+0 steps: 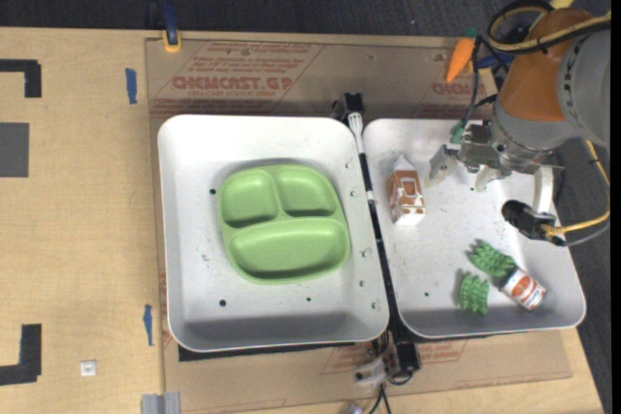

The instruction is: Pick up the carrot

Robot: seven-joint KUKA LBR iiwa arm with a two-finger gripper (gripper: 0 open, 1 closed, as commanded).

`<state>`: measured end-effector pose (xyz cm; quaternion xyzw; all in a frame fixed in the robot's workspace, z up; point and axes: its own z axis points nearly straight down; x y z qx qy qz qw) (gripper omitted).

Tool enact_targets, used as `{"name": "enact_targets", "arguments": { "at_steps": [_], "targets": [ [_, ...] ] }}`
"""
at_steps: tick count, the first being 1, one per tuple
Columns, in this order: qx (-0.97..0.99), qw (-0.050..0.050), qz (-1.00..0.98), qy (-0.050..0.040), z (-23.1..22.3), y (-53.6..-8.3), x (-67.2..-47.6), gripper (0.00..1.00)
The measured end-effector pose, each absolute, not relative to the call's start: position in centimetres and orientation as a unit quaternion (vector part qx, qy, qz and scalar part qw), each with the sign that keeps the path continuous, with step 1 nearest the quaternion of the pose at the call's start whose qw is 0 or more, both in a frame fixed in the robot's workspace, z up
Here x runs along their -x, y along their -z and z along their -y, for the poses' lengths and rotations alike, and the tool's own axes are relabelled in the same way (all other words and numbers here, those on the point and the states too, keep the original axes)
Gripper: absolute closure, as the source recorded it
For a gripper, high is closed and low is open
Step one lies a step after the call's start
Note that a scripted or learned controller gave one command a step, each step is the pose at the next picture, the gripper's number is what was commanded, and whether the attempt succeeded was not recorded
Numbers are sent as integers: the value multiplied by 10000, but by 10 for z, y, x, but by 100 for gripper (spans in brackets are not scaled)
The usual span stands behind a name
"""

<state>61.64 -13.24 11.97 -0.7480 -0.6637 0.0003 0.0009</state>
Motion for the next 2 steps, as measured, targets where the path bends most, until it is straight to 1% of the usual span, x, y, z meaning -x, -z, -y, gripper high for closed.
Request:
{"name": "enact_targets", "arguments": {
  "at_steps": [1,2],
  "targets": [
    [6880,11,7257,-3,110,-143,-568,0],
    [7999,20,6001,-8,98,-120,-492,0]
  ]
}}
